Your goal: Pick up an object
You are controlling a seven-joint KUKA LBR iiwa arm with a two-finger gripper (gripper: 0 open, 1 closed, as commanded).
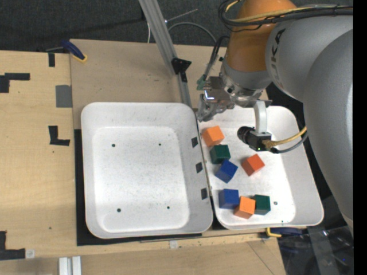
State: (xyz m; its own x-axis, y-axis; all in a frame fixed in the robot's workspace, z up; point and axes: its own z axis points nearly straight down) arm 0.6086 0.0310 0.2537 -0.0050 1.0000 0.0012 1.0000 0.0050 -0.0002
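Note:
The right bin [298,202] holds several small blocks. An orange block [214,134] lies at the top left, with a dark green block [219,153] and a blue block [227,170] below it. A red-orange block [253,164] sits in the middle. Near the front lie a blue block [229,197], an orange block [246,206] and a green block [262,203]. My gripper [210,109] hangs over the bin's upper left corner, just above the top orange block. Nothing shows between its fingers.
The left bin [137,171] stands beside the right one, its rim overlapping at the middle. A slanted metal pole [163,36] rises behind the bins. The big grey arm [321,73] covers the upper right. Black tape marks lie on the bench at left.

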